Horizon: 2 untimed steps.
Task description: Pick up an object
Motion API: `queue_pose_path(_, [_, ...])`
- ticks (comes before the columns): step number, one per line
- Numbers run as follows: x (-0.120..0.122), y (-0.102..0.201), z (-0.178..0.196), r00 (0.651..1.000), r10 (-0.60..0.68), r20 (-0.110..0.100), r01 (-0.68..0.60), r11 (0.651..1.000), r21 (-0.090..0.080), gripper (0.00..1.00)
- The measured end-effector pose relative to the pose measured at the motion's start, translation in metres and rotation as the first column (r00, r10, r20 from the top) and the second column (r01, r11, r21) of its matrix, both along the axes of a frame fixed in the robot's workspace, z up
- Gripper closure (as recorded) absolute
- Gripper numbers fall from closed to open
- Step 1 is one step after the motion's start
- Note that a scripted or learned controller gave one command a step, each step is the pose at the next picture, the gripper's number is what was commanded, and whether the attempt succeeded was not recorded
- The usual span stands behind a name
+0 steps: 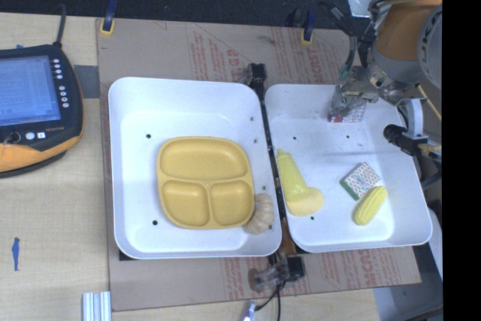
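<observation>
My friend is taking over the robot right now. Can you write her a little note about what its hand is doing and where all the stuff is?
Hand: low at the back of the right bin, over a small patterned item; nothing seen held.
Right bin: yellow bottle along the left wall, corn cob near the front right, small checkered block touching the corn.
Left bin: yellow divided tray with a beige shell-like toy at its front right corner.
Done: nothing lifted yet.
Left: grasp and lift one object.

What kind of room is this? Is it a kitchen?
Probably a robot lab, not a kitchen: a robot arm reaches over two white bins of toy food, beside a control tablet on a workbench.
</observation>
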<state>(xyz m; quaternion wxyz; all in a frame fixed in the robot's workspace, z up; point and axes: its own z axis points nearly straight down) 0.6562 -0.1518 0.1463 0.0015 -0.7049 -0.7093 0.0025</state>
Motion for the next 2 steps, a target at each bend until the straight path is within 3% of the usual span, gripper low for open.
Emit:
queue_pose_path(1, [0.0,0.0,0.0,1.0,0.0,0.0,0.0,1.0,0.0,0.0])
queue_pose_path(2, [0.0,-0.001,0.011,1.0,0.001,-0.001,-0.001,1.0,0.0,1.0])
